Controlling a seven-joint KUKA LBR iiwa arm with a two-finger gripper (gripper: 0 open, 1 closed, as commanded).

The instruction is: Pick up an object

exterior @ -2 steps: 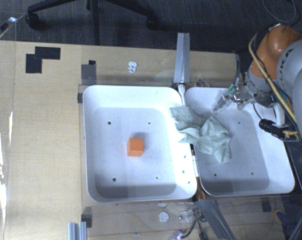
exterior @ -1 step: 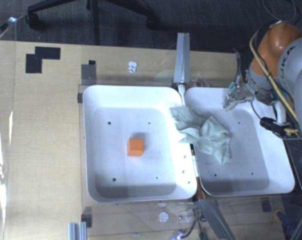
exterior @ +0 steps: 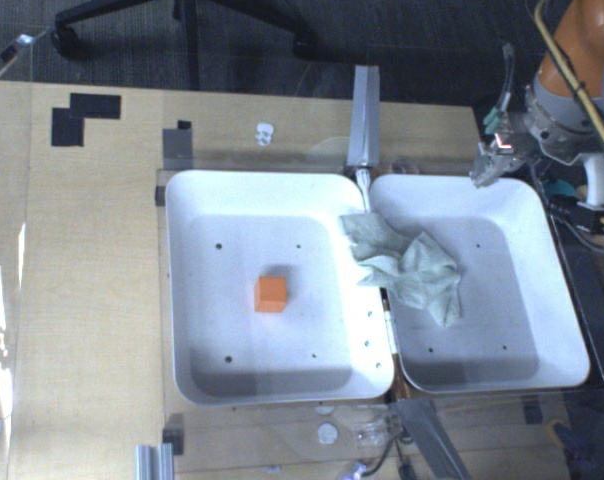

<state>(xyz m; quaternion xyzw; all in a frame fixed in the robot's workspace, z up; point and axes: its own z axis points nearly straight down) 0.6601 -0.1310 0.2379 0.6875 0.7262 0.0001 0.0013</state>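
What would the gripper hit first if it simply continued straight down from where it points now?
Probably the right bin near its back rim: the gripper hangs over that corner, pointing roughly downward. The crumpled cloth lies nearer the divider, off that line. Height above the bin is hard to judge from this slanted view.

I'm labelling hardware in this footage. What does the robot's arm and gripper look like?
The arm is grey with a rounded orange band above the wrist. Yellowish and dark cables run along it. The gripper is small, pale metal, with a teal-green bit just above it.
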